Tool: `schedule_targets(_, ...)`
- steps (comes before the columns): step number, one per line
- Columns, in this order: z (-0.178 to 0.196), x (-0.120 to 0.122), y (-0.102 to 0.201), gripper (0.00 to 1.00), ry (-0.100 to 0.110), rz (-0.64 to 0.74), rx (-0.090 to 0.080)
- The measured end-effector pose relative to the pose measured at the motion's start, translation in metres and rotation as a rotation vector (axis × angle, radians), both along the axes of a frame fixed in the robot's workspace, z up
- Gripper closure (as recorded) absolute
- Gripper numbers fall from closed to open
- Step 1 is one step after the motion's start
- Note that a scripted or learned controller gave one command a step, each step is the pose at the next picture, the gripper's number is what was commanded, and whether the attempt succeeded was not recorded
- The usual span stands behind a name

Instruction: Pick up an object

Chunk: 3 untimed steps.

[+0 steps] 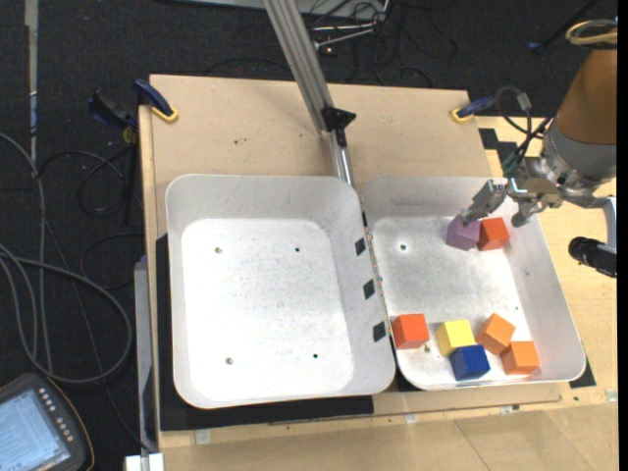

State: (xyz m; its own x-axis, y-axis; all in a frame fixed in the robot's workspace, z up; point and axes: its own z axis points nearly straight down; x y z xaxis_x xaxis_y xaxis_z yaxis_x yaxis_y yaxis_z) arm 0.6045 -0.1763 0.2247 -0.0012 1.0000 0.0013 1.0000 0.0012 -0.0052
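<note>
Your gripper (pixel 507 200) hangs over the right bin's (pixel 549 273) far corner, its 2 metal fingers spread apart, clamping nothing. Just below the left finger sits a purple block (pixel 461 233), touching an orange cube (pixel 493 233). Along the near wall lie 5 more matte blocks: 3 orange, 1 yellow (pixel 454 336), 1 blue (pixel 470 361). The speckled left bin (pixel 196 263) adjoins.

Open floor mid right bin (pixel 549 292); blocks crowd front edge (pixel 461 346), two more by gripper (pixel 508 204).
</note>
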Motion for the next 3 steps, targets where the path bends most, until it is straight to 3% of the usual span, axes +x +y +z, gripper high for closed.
schedule_targets(1, 0.002, 0.000, 0.000, 0.00, -0.003, 0.001, -0.001)
schedule_targets(3, -0.098, 0.007, 0.015, 0.00, 0.001, 0.002, 0.000)
